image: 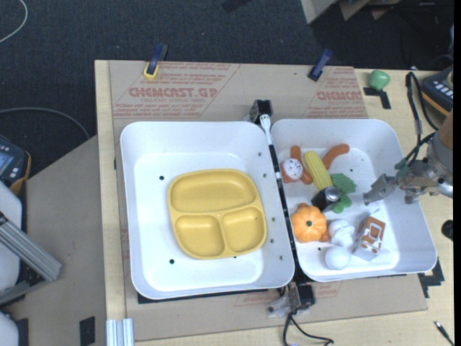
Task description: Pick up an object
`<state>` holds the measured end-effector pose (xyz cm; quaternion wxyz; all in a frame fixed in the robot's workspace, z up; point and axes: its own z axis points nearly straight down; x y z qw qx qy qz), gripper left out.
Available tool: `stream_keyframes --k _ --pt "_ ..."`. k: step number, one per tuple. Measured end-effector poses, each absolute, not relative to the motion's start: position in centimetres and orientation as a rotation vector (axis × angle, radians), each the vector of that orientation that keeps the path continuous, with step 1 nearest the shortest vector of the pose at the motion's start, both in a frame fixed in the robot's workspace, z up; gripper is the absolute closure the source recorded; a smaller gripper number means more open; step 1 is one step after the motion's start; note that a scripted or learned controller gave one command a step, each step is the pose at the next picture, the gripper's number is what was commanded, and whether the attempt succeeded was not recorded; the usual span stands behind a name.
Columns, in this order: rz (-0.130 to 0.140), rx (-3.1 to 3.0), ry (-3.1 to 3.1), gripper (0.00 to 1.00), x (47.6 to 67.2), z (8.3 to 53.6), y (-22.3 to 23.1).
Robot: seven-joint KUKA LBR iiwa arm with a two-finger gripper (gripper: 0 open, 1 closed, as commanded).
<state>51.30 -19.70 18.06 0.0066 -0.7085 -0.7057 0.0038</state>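
Robot arm entering at the right edge of the camera view. The wrist assembly [425, 179] is a compact block of grey and silvery metal parts with dark recesses. Dark cables [415, 117] loop above it along the frame edge. The gripper [380, 190] is a slim grey metal extension with a dull finish; finer markings are too small to tell.

Floor: you had dark grey carpet [86, 20], with thin cables lying across it.
Bench: you saw a brown board [216, 85], clamped at its far edge.
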Motion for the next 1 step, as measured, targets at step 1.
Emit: stream_keyframes --k 1 --pt "0.0 -2.221 -2.221 0.0 51.66 18.83 -19.66"
